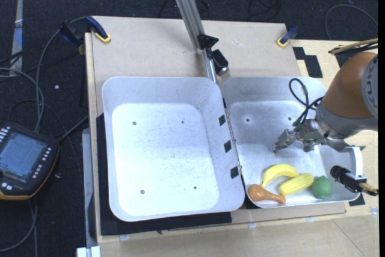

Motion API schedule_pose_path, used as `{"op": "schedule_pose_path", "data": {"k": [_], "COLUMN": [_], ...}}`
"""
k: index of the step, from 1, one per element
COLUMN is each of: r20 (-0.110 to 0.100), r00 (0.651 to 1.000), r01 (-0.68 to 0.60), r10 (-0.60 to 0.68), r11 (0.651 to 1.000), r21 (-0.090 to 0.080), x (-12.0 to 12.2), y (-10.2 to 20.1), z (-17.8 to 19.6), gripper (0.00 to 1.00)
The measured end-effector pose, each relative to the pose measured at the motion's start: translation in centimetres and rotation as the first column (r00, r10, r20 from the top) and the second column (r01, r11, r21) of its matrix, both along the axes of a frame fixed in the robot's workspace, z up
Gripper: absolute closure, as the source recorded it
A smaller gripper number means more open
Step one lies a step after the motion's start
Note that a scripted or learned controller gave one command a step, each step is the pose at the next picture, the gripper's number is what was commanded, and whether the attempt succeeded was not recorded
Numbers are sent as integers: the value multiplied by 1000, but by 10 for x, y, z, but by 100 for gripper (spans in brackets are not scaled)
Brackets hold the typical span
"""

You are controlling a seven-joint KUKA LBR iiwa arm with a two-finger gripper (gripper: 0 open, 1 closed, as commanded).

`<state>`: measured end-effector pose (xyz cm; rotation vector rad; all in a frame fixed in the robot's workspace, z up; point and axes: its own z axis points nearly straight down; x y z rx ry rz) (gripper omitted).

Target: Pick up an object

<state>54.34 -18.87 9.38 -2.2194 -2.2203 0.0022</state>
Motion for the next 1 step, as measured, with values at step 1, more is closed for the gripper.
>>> {"op": "schedule_pose_path", "data": {"k": [1], "r20": [3], "r00": [1000], "r01": [0], "r10": [0], "r11": [1000], "r21": [-1], "x": [1], "y": [0], "z": [12], "gripper": [100]}}
